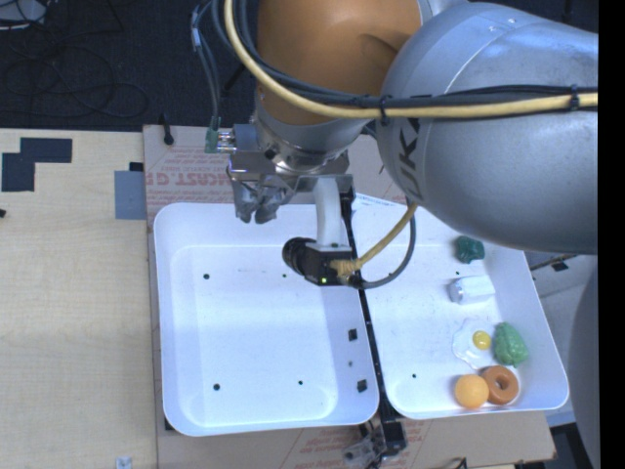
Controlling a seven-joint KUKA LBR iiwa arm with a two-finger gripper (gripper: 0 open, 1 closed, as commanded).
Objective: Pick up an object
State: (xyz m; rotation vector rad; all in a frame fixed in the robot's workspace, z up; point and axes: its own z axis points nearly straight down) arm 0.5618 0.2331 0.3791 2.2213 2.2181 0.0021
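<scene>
gripper: [258, 203] hangs over the 12 o'clock rim of the left bin [244, 350], near its middle.
opening: can't tell from this angle. Nothing seen held at the gripper.
targets: all in the right bin [420, 330], along its 3 o'clock side.
far end: teal lump [469, 250], with the white block [471, 289] just below it, apart.
near end: fried egg [473, 342] touching the green leafy piece [510, 344]; orange ball [472, 391] touching the doughnut [503, 385].
key relation: every target lies between 3 and 5 o'clock of the gripper, across the rims between the bins. Teal lump is nearest, at about 3:30. Ball and doughnut are farthest, at about 4:30.
axis: white block's long side runs roughly 3–9 o'clock. The ball and the lump have no clear axis.
judgement: not yet over any target, so the approach hasn't begun. Isolated teal lump or white block looks the cleaner pick; the touching pairs risk a nudge.
</scene>
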